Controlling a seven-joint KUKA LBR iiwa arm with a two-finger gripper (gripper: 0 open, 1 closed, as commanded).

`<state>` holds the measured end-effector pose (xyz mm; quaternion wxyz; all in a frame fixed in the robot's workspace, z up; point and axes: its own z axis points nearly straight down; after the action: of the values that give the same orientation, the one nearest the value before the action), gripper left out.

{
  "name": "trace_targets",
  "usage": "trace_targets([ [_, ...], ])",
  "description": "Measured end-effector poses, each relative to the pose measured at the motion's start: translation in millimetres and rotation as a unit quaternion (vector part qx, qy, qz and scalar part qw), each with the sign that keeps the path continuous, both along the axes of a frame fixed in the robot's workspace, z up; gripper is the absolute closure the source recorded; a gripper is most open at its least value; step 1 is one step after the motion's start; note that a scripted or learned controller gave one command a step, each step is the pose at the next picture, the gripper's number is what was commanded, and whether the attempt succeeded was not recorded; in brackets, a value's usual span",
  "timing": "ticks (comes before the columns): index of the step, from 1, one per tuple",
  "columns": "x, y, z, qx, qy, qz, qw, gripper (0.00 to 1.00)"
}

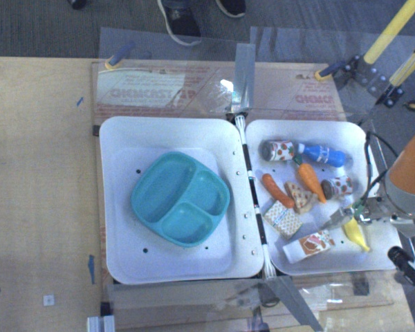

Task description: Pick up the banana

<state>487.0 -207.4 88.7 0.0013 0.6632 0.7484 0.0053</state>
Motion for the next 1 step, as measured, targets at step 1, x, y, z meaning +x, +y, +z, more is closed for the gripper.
trace_targets([
  [1, 0.4, -2.7, 10.3, -0.003, -0.002, -0.002, 1.0, 1.0],
])
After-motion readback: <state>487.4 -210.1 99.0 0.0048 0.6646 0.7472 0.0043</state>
